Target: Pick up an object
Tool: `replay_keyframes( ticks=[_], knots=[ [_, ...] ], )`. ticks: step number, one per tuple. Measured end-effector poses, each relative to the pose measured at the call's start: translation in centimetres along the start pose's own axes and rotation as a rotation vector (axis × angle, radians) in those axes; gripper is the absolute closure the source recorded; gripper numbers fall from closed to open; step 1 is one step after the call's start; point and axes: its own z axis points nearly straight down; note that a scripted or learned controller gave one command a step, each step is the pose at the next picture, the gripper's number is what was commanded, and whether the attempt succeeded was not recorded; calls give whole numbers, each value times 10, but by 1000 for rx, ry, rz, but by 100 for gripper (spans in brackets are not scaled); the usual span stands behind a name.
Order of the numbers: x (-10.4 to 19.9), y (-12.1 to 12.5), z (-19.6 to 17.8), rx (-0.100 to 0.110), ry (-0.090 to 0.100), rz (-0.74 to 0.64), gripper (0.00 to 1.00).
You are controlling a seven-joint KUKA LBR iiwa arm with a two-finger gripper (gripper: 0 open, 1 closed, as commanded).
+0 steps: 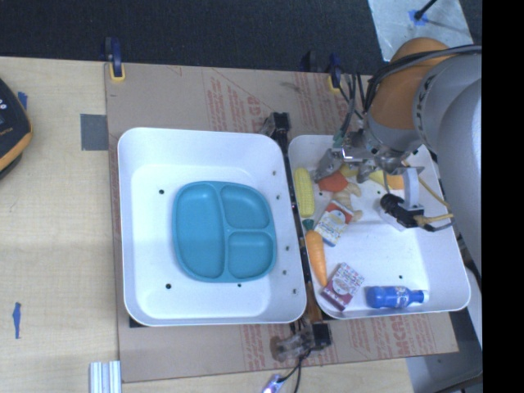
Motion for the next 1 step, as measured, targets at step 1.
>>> replay_keyframes(
  ticks=[1],
  knots=[
    [2,0,0,1,1,-1,0]
  ],
)
